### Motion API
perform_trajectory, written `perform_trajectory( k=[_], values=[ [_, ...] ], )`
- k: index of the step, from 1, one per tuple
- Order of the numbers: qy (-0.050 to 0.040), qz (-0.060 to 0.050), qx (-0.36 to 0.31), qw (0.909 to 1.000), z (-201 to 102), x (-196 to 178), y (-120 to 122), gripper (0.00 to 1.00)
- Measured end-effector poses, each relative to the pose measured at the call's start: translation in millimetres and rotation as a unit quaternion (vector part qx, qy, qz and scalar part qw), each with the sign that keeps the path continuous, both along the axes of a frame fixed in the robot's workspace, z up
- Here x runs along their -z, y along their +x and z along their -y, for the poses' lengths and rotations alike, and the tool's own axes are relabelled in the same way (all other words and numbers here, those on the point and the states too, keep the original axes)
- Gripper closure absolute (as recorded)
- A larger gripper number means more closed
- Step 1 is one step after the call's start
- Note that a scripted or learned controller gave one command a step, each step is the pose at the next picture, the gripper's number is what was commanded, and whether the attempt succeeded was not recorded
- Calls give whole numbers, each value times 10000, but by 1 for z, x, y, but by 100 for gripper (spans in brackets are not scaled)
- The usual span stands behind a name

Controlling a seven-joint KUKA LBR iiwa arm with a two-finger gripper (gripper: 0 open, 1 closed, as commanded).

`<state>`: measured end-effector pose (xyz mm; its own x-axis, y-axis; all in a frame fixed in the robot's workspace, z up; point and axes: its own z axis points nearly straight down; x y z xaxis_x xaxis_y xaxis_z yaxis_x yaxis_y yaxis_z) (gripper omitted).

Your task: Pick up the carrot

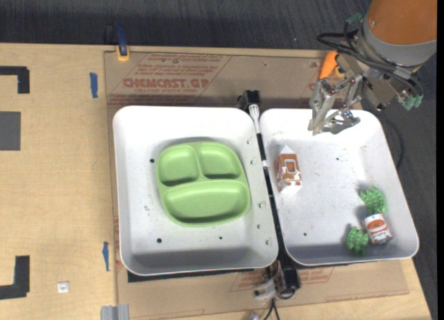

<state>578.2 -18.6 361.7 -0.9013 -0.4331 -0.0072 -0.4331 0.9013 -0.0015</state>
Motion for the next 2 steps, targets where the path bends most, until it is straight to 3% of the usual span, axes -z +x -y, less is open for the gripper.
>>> perform_trajectory(
  k=[1, 2],
  values=[
    [3, -22, 463, 9989, -71, 117, -55, 100],
    [-9, -25, -1397, 9902, 8, 177, -56, 100]
  ],
)
